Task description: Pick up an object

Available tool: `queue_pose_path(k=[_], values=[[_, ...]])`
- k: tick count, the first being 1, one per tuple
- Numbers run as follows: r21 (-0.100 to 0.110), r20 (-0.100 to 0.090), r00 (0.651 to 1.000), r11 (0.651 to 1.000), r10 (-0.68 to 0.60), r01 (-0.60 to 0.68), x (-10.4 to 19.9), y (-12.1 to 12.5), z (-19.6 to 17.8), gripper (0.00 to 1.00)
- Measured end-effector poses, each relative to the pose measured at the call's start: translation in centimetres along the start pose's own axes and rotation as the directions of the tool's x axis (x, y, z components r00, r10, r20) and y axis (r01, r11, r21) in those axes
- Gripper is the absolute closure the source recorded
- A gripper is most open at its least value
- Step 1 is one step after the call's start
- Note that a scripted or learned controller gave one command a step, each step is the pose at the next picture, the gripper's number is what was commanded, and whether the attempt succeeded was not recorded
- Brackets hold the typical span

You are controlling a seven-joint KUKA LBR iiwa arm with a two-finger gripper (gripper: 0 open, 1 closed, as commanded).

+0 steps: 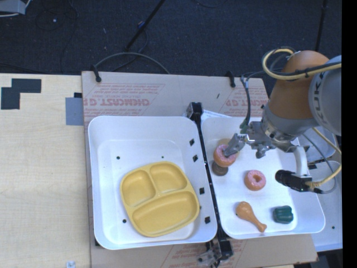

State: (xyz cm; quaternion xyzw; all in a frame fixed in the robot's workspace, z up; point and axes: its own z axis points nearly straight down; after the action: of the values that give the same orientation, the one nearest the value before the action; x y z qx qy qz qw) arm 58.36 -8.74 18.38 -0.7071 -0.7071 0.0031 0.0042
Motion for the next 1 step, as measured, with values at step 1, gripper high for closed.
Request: queue_pose_path(k=[1], values=[[-0.002, 0.0, 1.0, 1.0, 0.0, 0.0, -0.47, -0.8, 4.88, 0.0]])
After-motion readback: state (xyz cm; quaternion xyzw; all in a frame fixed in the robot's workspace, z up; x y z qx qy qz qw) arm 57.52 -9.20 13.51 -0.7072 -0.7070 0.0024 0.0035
